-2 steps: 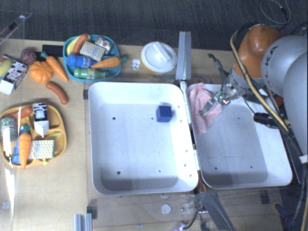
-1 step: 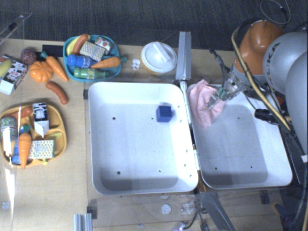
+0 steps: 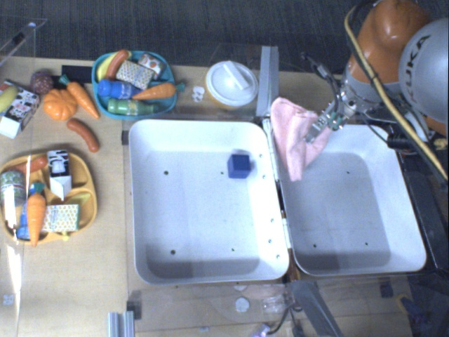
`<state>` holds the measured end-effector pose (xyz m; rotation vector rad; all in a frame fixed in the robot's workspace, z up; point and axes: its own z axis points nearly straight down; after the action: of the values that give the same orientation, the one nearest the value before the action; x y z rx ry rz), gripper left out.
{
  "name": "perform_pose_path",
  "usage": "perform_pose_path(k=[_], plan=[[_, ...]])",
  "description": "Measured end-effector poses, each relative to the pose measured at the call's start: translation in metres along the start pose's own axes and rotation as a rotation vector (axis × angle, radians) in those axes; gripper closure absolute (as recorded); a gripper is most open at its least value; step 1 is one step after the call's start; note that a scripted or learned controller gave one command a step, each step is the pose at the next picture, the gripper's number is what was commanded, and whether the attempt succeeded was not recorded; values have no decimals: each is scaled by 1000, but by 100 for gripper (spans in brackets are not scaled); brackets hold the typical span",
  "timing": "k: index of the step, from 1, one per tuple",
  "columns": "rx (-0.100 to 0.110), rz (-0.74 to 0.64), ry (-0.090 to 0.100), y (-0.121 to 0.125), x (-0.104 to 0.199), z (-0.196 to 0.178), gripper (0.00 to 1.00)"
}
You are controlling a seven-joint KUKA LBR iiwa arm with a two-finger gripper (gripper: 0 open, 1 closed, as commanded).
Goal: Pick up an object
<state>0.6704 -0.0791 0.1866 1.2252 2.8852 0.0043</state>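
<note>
A light wooden bench (image 3: 105, 272) stands before a dark ribbed floor covering at the top of the view. It bears two shallow white plastic bins side by side.

The left white bin (image 3: 161, 258) holds one item, a small dark blue cube (image 3: 240, 165), resting on the bin floor in the upper right part, apart from every wall.

The right white bin (image 3: 365, 244) has a pale pink cloth (image 3: 295, 142) hanging over its upper left corner. The cloth is lifted and drapes downward to a point over the bin floor, beside the divider between the two bins.

The grey arm with the orange band (image 3: 400, 41) enters from the upper right. Its two-finger gripper (image 3: 324, 123) sits at the cloth's upper right edge; the fingers appear closed upon a fold of the pink fabric, which hangs from them.

Left of the bins, a yellow oval tray (image 3: 84, 181) carries an orange toy carrot (image 3: 35, 216), small printed cartons and other toy groceries. A blue round bowl (image 3: 168, 104) near the top edge holds toy vegetables, a blue bottle and small boxes. A white round lid on a yellow container (image 3: 233, 84) stands just above the left bin's top right corner.

Loose on the bench at upper left lie a small orange toy pumpkin (image 3: 58, 104), an orange toy carrot beside it, and a red-brown toy sausage (image 3: 83, 135).
</note>
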Motion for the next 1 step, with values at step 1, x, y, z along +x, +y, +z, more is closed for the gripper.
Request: perform_pose_path(k=[1], plan=[[2, -13, 2, -24, -4, 13, 100]])
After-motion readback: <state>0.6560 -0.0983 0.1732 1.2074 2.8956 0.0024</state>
